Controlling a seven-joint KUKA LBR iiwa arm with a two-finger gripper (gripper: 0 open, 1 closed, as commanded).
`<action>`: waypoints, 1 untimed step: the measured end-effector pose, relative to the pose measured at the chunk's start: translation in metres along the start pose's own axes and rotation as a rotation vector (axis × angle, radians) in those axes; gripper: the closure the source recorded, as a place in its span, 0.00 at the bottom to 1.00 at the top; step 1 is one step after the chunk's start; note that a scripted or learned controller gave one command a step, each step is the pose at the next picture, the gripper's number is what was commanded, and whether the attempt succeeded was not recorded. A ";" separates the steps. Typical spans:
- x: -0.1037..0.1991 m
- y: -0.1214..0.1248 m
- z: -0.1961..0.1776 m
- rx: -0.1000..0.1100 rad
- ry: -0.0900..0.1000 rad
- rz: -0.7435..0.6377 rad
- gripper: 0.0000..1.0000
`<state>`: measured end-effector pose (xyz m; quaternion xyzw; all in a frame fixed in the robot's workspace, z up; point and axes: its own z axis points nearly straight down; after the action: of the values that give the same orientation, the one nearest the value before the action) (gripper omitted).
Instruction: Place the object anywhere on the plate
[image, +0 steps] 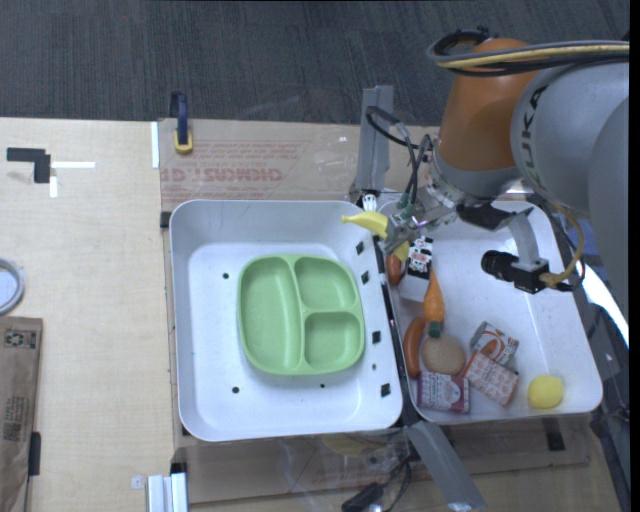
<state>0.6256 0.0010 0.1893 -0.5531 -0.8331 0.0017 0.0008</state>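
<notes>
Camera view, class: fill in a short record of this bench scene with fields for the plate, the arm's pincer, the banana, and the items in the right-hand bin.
plate: green divided plate in the left bin, nothing on it
pincer: pincer at the top-left corner of the right bin, by the wall between the bins
banana: yellow banana at the pincer's tip, over the dividing wall; grip unclear
right bin items: carrot, small cartons, yellow lemon
task status: nothing placed on plate yet
</notes>
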 end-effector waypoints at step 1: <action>0.072 -0.004 0.000 0.001 0.001 -0.115 1.00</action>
<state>0.5937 0.0651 0.1891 -0.5044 -0.8635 0.0018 0.0014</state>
